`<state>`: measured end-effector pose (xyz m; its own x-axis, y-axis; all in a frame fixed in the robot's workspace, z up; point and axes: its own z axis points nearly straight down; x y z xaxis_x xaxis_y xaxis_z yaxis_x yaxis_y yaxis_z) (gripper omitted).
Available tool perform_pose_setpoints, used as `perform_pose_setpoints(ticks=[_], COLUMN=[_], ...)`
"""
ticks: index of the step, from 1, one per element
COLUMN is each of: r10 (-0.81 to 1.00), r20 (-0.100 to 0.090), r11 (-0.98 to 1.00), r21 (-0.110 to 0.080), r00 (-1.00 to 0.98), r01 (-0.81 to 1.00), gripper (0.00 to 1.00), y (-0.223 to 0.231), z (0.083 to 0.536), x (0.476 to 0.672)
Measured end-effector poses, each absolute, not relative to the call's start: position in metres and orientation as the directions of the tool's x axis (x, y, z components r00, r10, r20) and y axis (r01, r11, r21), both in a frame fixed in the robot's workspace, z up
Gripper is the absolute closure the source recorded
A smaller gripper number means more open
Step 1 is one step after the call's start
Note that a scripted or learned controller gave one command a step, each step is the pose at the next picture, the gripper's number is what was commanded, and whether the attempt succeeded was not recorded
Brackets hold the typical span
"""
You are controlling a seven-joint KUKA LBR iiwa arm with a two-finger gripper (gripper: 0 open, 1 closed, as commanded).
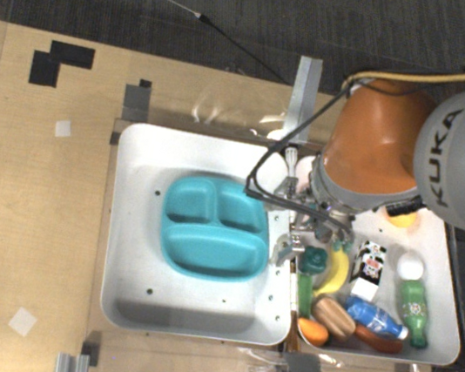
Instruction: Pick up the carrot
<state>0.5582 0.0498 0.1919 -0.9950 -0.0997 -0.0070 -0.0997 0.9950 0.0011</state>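
**Camera view: claw over right bin, carrot at front-left corner**

We see the carrot (312,330) in the right bin's (449,288) front-left corner, beside a bread roll (334,315). Claw (307,242) hangs above the bins' shared edge; we cannot tell its state. Teal tray (211,237) sits mid left bin (123,233).

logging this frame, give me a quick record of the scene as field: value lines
arm: grey with orange band, over the right bin's left side
gripper: low by the wall between the bins, nothing seen between its fingers
left bin: holds a teal divided plate
right bin: holds a pile of items
carrot: orange, near front left corner of right bin, lying free
nearby items: banana, blue bottle, green bottle
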Motion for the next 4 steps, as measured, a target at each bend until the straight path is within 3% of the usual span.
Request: perform_pose_setpoints(ticks=[1,2,3,4], r10=[0.064,-0.185,-0.055,-0.135], r20=[-0.01,-0.007,-0.01,-0.008], r11=[0.998,0.983,0.998,0.991], r21=[0.004,0.002,-0.001,0.001], r00=[-0.998,-0.983,-0.998,-0.991], r01=[0.064,-0.185,-0.055,-0.135], gripper=[0.0,0.0,0.0,0.0], y=[0.077,0.101,0.017,0.044], z=[0.188,0.186,0.186,0.186], x=[0.635,0.554,0.62,0.531])
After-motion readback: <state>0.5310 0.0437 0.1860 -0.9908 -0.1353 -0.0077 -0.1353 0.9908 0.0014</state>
